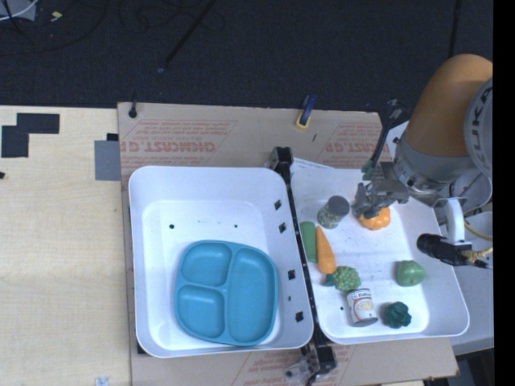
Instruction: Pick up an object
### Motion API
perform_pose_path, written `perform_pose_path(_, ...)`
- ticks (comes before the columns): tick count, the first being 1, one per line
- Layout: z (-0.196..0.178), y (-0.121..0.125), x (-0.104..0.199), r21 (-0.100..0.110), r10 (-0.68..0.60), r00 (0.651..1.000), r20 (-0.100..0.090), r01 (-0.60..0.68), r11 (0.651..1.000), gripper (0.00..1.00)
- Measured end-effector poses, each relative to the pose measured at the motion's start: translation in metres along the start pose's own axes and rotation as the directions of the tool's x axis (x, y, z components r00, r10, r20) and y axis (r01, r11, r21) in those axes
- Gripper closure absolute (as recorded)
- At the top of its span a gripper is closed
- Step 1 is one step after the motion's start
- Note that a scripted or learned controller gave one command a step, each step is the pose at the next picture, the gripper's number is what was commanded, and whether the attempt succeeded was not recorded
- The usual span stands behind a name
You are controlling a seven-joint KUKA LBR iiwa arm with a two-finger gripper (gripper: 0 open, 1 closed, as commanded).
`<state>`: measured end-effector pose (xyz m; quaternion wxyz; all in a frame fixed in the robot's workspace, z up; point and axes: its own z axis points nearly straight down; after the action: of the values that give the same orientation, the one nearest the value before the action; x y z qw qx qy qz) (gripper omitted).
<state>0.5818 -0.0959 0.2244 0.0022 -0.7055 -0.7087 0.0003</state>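
The right white bin (451, 312) holds an orange-yellow fruit (376, 218), a grey tin (332, 211) lying on its side, a carrot (324, 251), a green cucumber piece (308, 240), a broccoli floret (347, 278), a labelled can (362, 305), a green pepper (409, 273) and a dark green lump (396, 315). My gripper (369, 206) is low over the orange-yellow fruit's left edge, between it and the grey tin. Its dark body hides the fingertips.
The left white bin (149, 207) holds a blue divided plate (226, 292). A black clamp (283, 161) sits on the ridge between the bins. The arm's grey body and orange band (451, 107) hang over the right bin's far right corner.
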Motion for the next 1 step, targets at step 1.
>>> perform_pose_path(1, 0.009, 0.0091, 0.0513, 0.0, 0.001, 1.0, 0.0, -0.001, 1.0, 1.0)
